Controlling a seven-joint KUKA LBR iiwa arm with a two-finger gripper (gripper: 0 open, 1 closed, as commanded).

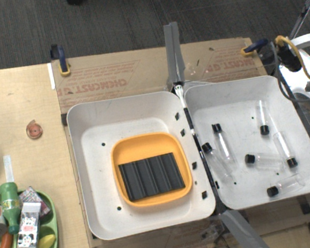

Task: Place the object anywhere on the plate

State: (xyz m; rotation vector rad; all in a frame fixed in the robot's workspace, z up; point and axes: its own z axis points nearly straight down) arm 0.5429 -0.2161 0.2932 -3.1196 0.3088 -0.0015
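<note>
A dark grey ribbed block (151, 176) is seen lying flat on the orange plate (145, 144), which is set at the middle of the left bin (85, 125). The block's long axis is laid roughly from 9 o'clock to 3 o'clock, its right end turned very slightly toward 2 o'clock. Its ribs run across it from 12 to 6 o'clock. The block is held wholly inside the plate's rim, nearer the 6 o'clock side, with a band of bare orange left at 12 o'clock.

In the right bin (226, 93), clear tubes (223, 143) with black caps are scattered, most lying from 12 to 6 o'clock, some slanted. Both bins are borne on a sheet of cardboard (112, 74) clamped at its far corners. At 9 o'clock from the bins, a green tray (48, 239) of toy food is set on the bench. Whether the gripper is apart or together cannot be told.
</note>
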